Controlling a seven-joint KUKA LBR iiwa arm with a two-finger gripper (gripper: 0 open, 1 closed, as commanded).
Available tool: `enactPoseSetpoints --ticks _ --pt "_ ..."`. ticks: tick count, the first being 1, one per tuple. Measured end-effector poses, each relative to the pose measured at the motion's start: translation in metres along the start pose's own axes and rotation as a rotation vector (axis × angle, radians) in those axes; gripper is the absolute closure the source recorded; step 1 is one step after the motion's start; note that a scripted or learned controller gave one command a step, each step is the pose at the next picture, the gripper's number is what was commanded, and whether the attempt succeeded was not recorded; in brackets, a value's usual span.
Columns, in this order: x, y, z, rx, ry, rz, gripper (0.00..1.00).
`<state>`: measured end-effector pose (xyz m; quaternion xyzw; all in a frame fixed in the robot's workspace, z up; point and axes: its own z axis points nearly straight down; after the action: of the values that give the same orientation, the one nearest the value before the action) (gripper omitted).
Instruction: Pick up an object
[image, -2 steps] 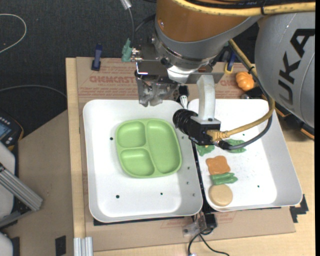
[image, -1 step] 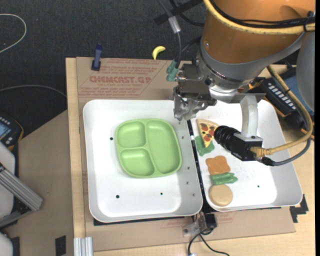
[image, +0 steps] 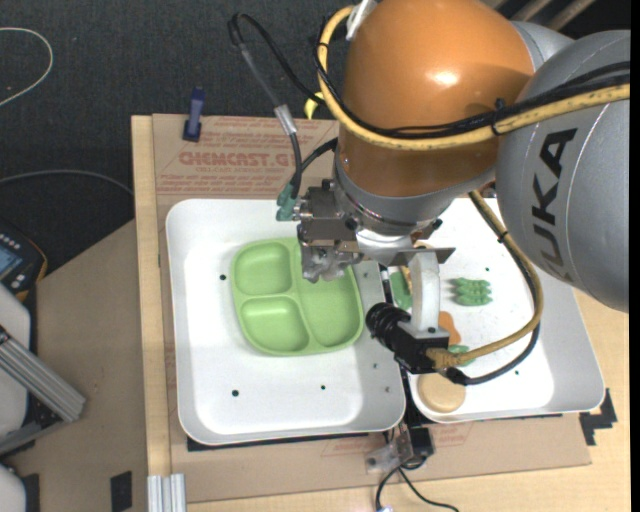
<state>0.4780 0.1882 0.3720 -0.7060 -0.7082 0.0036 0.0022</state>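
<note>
A light green divided plate (image: 285, 300) with three compartments lies in the left white bin (image: 200, 340), towards its right side. My gripper (image: 320, 262) hangs over the plate's upper right corner, close to the rim or touching it. The big orange and grey wrist above it hides much of the area. In the right bin (image: 545, 345) lie a small bumpy green piece (image: 470, 291), an orange piece (image: 448, 324) partly hidden by the robot's fittings, and a tan round disc (image: 441, 393) at the front left corner.
The bins sit on a cardboard sheet (image: 230, 150) with red print. A blue clip (image: 193, 113) lies at its far left corner. Cables hang around the wrist and trail across the gap between the bins. A small dark green item (image: 399, 287) shows by the divide.
</note>
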Motion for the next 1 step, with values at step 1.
enactPoseSetpoints --ticks 1 --pt "-0.0606 0.001 0.025 -0.003 0.0 0.009 1.0"
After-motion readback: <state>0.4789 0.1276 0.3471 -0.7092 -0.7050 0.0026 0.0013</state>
